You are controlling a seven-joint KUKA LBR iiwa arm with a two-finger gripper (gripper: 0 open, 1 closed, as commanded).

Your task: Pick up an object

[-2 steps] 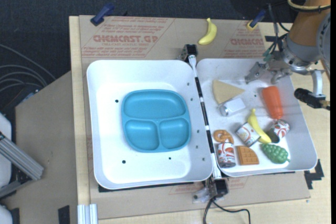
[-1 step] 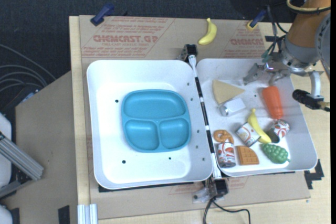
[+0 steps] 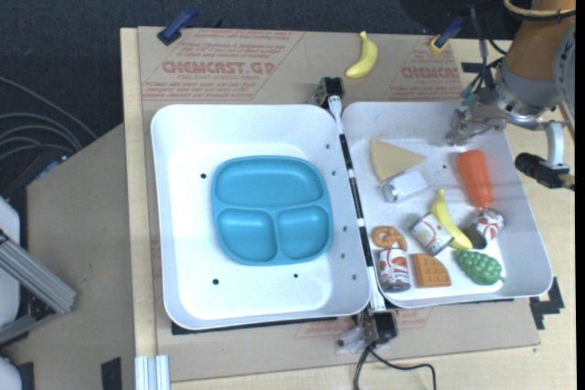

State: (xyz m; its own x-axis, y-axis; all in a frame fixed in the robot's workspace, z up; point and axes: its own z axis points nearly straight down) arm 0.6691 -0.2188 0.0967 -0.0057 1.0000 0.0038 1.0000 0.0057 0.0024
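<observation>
At the left side of the bench, the left white plastic bin (image 3: 183,196) holds a blue three-compartment plastic tray (image 3: 271,207); nothing there suits a two-finger pick. All positions below are referenced to the orange plastic toy carrot (image 3: 474,177) in the right white plastic bin (image 3: 521,233).

To the left of the carrot lies a pale yellow wedge of toy cheese (image 3: 395,159), with a small white block (image 3: 403,187) just below it. Below-left of the carrot sit a brown toy pretzel (image 3: 388,237), a red and white toy can (image 3: 394,268), a tan toy waffle (image 3: 430,270) and a yellow toy banana (image 3: 450,219).

The carrot is the likely target: an elongated, tapered, smooth orange body lying flat and apart from its neighbours. Judged light, rigid and somewhat slippery. Recommended grasp: across the thick mid-section, jaws square to the long axis.

Above the carrot, near the bin's upper rim, hangs the grey two-finger gripper (image 3: 466,125). Finger state cannot be determined, and nothing is seen held.
</observation>
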